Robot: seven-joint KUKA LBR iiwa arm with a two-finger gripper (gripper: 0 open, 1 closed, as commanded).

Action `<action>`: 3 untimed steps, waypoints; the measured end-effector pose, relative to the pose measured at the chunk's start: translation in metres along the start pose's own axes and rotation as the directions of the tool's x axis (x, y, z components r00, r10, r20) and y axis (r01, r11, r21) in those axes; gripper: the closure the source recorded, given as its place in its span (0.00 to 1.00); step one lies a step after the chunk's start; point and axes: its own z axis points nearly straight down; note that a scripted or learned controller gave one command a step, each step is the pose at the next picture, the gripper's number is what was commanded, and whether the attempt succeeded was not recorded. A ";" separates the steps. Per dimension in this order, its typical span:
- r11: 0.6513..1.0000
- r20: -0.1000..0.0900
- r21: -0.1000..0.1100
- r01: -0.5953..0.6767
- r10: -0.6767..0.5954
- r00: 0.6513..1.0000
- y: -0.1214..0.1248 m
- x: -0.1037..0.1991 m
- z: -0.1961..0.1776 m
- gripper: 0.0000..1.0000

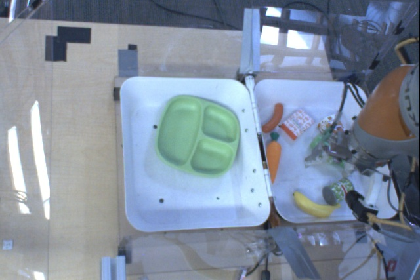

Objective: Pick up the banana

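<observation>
Right bin (pixel 289 92) is cluttered. Banana (pixel 313 204) lies flat near its front edge, clear of the front wall, nothing on top of it. A small can (pixel 336 191) with a green label sits just beside the banana's right end, close enough to crowd that end. Carrot (pixel 273 158) lies to the banana's upper left, well apart, tip toward the front. Sausage (pixel 273 117) and a red-and-white packet (pixel 296 123) sit further back. A green-and-white wrapped item (pixel 323 134) lies by the gripper.

Banana's long axis runs roughly left-right, slightly sloped: left end a bit further back, right end nearer the front beside the can. Curve bows toward the front.

Gripper (pixel 336 151) hangs over the right bin, behind the banana and apart from it. Jaw state: can't tell, too cluttered.

Left bin (pixel 138 206) holds a green divided plate (pixel 198 135).
</observation>
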 end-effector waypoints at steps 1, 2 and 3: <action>0.996 -0.001 0.000 0.090 -0.090 0.996 -0.027 0.039 -0.068 0.00; 0.984 0.000 -0.001 0.181 -0.181 0.984 -0.010 0.036 -0.073 0.00; 0.943 -0.001 -0.006 0.333 -0.333 0.943 -0.022 0.041 0.023 0.00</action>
